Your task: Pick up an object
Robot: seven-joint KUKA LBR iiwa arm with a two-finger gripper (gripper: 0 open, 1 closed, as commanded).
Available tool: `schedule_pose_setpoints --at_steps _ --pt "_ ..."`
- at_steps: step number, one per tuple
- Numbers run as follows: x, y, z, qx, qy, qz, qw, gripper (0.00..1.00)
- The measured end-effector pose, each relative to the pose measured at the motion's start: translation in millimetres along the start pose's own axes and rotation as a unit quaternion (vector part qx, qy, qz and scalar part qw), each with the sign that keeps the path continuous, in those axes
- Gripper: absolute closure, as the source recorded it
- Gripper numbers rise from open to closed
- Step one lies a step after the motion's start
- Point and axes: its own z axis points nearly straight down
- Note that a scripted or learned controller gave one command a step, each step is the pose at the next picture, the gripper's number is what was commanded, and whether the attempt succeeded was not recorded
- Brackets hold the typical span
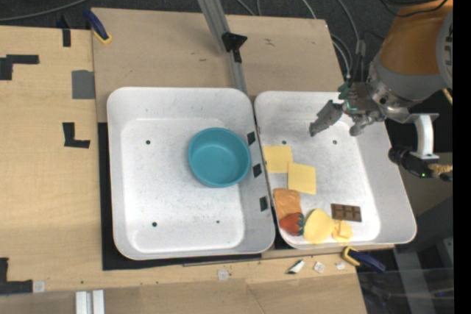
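The arm reaches in over the right bin from the right, its orange band above the wrist. The gripper hangs above the far part of that bin with its two dark fingers spread apart, released, and nothing between them. One finger points down and toward the bin's middle; the other sits nearer the bin's right edge.

The things to pick lie in the near half of the right bin, well apart from the gripper. A pale yellow square slice lies just beside the bin's left wall, and a second yellow square slice lies next to it, their corners touching or almost so. Nearer the front, an orange block rests against a red rounded piece close to the near left corner. Beside the red piece sits a yellow rounded lump, with a smaller yellow bit on its right. A brown chocolate-like bar lies flat just behind that bit.

The left bin holds a teal bowl, upright, toward its right wall. A grey metal bar slants across the bench toward the gap between the two bins.
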Motion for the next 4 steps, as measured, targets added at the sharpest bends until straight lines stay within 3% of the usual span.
schedule_pose_setpoints --at_steps 1,3,4 --pt "0.0 0.0 -0.1 0.000 0.000 0.000 1.0000 0.00" --pt "-3.2 0.5 127.7 0.004 0.000 0.001 1.0000 0.00" --pt "-3.0 1.0 165.0 -0.001 -0.001 0.001 1.0000 0.00"
